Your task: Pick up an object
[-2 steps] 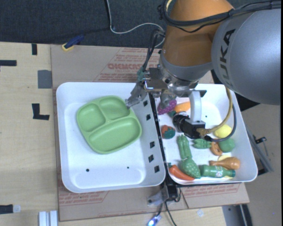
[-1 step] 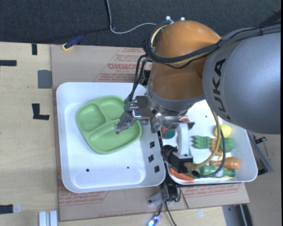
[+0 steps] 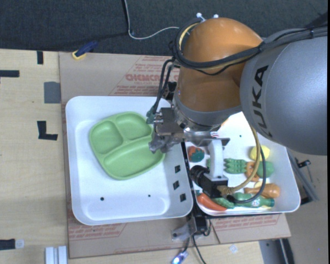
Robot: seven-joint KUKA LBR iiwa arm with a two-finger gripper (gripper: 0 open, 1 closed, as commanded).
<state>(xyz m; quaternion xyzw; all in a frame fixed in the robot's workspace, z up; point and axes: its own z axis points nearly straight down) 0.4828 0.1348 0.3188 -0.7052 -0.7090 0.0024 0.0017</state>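
A: Where is the hand (image 3: 164, 138)?
B: Over the right edge of the left bin (image 3: 80, 164), at the green divided plate's (image 3: 124, 144) right rim, under the arm's orange band (image 3: 217, 59).
A: Wide or narrow?
B: I cannot tell, and whether it touches the plate is unclear too.
A: And the things to pick?
B: The plate lies flat in the left bin's far half. The right bin (image 3: 283, 199) holds a green fork (image 3: 239, 165), a yellow piece (image 3: 259, 154) and an orange carrot-like toy (image 3: 212, 203) near its front edge.
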